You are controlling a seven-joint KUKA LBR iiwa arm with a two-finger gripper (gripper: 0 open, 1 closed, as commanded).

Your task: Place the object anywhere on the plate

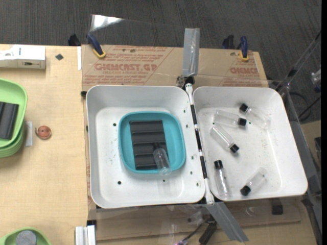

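Clear vial (161,158) lying on teal plate (125,137) in left bin (102,188), near its front edge. Placement looks done. Pincer state: cannot tell. Other vials (225,138) remain in right bin (286,137).

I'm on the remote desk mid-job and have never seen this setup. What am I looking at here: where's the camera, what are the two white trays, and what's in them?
This is one fixed camera above the bench, looking down at a slant. The robot arm would reach in from the right of the picture.

Two shallow white bins sit side by side. The left bin holds a teal plate with dark ridged blocks on it. One clear vial lies on the plate near its lower right corner, so an object already appears to be on the plate.

The right bin holds several more clear vials with black caps, lying loose at different angles.

Around them: cardboard clamped behind the bins, and a green tray on the wooden bench at far left.
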